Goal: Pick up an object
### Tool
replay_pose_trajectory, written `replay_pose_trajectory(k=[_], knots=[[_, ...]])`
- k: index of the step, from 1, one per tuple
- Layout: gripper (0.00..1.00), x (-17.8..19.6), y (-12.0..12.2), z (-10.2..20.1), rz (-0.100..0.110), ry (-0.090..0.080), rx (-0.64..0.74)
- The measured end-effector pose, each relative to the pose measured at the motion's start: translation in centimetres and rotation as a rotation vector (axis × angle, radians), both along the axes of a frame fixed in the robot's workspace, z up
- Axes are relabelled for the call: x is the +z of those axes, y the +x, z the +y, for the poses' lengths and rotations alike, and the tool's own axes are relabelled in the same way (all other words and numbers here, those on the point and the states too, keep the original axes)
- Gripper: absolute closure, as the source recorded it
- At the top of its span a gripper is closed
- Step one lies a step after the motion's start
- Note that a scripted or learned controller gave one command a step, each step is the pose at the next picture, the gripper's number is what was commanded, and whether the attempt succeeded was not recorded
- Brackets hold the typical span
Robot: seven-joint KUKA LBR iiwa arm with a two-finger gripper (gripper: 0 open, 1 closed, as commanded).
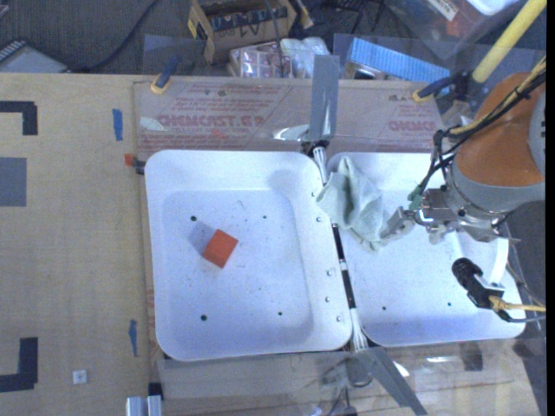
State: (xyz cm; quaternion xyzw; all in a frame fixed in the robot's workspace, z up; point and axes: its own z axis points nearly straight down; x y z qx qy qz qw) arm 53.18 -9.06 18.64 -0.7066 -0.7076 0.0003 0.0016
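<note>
An orange-red block lies in the left white bin, left of its middle. A crumpled pale green cloth sits in the right bin, bunched against the divider between the bins. My gripper is low over the right bin, at the cloth's right edge, and the grey arm with its orange band reaches in from the right. Whether the gripper touches or holds the cloth is not visible.
A black fitting with a yellow cable hangs over the right bin's right side. A metal divider post stands at the back between the bins. Cardboard and clutter line the far edge; the wooden bench extends left.
</note>
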Motion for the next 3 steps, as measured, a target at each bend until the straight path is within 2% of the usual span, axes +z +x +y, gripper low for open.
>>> replay_pose_trajectory(k=[1, 2, 3], knots=[[0.0, 2.4, 3.3, -2.7, -0.008, -0.004, 0.299], [0.0, 11.7, 1.7, -7.6, -0.007, -0.005, 0.043], [0.0, -1.4, -5.3, -10.9, -0.003, -0.002, 0.077]])
